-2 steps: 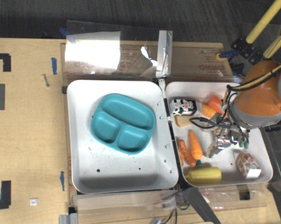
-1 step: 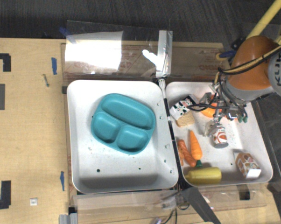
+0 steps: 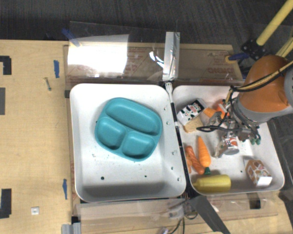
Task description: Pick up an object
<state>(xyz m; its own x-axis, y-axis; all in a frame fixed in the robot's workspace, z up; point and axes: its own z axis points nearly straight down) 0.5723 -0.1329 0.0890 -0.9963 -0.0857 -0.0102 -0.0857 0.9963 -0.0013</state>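
Dark carpet borders a tan bench [image 3: 25, 145] carrying 2 shallow white bins. With the right bin [image 3: 275, 167] as landmark: the left bin [image 3: 83, 169] touches its left wall and holds 1 teal divided tray [image 3: 128, 127].

Several risks follow from the crowding inside the right bin. Just inside its left wall, 2 carrots [image 3: 203, 151] lie side by side, a yellow corn-like piece [image 3: 212, 182] rests against its near rim, a black-and-white box [image 3: 191, 110] sits in its far left corner, and a brown patterned item [image 3: 257, 171] sits in its near right corner. A descent could land on 2 things at once, or nudge one aside so the grasp comes up with nothing. The rounded carrots would likely roll off a glancing contact.

The gripper [image 3: 228, 143] hangs over the middle of the right bin, under the grey-and-orange arm [image 3: 265, 89]. Whether it is spread or pressed together, I cannot tell; cables and shiny parts blur it. The nearer carrot lies just beside it, toward the left wall, seemingly the handiest object. Nothing shows in its grasp.
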